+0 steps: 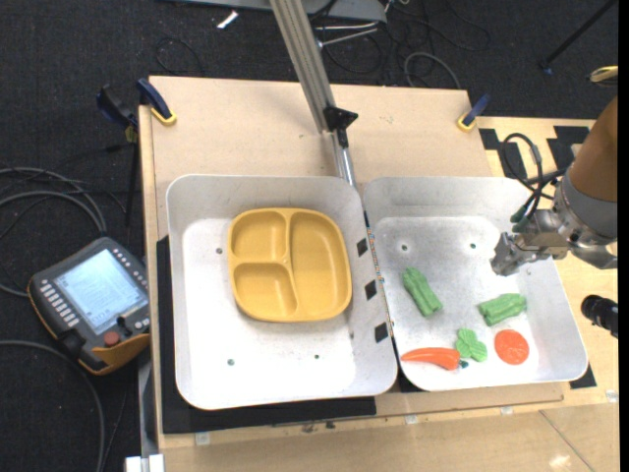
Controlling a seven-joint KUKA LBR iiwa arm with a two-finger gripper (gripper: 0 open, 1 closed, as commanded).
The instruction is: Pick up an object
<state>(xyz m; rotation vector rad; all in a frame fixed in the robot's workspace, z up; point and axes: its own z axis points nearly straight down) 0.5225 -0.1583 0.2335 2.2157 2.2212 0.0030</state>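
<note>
The right bin (442, 234) holds several toy foods. A green pickle-like piece (422, 291) lies near its middle, and another green piece (502, 308) rests further right. Along the front edge sit an orange-red carrot (431, 358), a small green leafy piece (471, 345) and a red round slice (511, 346). My gripper (509, 256) hangs over the right side of this bin, just above and behind the right green piece. Nothing is visible between its fingers.
A yellow divided plate (291, 264) sits in the left bin (197, 293). A metal pole (307, 52) slants over the bench's back. A teach pendant (90, 303) lies on the floor at left. Clamps mark the bench's back corners.
</note>
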